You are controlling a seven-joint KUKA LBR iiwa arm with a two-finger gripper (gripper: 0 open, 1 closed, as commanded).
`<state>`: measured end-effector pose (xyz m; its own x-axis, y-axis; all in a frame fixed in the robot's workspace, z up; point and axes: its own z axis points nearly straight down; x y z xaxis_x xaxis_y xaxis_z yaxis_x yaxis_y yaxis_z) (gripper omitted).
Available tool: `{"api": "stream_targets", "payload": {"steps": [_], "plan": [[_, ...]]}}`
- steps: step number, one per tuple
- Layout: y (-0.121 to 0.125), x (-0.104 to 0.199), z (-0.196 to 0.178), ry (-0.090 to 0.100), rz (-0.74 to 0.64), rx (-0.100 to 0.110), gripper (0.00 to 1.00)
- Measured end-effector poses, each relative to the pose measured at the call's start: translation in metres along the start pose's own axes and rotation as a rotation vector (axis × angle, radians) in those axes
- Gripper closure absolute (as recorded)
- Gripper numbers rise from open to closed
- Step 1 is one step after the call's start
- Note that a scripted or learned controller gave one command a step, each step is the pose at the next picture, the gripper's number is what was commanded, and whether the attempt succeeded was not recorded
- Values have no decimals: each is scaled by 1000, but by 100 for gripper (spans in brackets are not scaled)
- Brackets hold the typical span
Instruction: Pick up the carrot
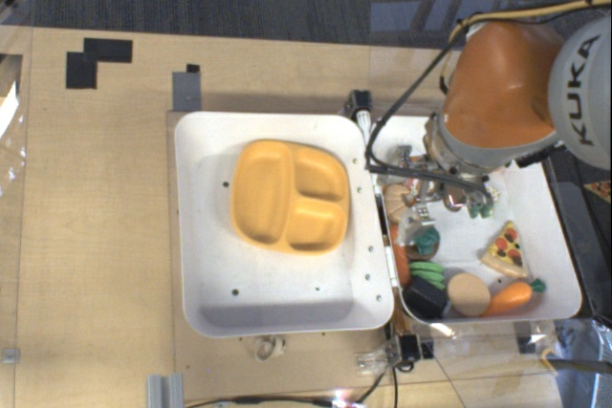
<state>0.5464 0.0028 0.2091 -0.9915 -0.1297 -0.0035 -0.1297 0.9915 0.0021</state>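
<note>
The carrot (510,295), orange with a green tip at its right end, lies at the front of the right bin (559,234). It rests next to a beige egg-shaped toy (469,293). My gripper (419,223) hangs under the orange wrist band over the left part of the right bin. It is above a dark green round toy (426,242), well to the left of the carrot and farther back. The wrist hides much of the gripper.
The left bin (201,225) holds a yellow divided plate (290,194). The right bin also holds a pizza slice toy (504,248), a black piece (427,299), green pieces (427,271) and a red piece (399,253). Cables run over the bin's back edge.
</note>
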Motion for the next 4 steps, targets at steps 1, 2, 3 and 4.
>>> {"api": "stream_targets", "payload": {"steps": [1,2,3,4], "plan": [[49,1,23,-5,169,0,0],[3,-70,-1,-11,340,2,0],[80,-84,24,-5,366,-3,0],[110,-127,107,0,400,-1,0]]}}
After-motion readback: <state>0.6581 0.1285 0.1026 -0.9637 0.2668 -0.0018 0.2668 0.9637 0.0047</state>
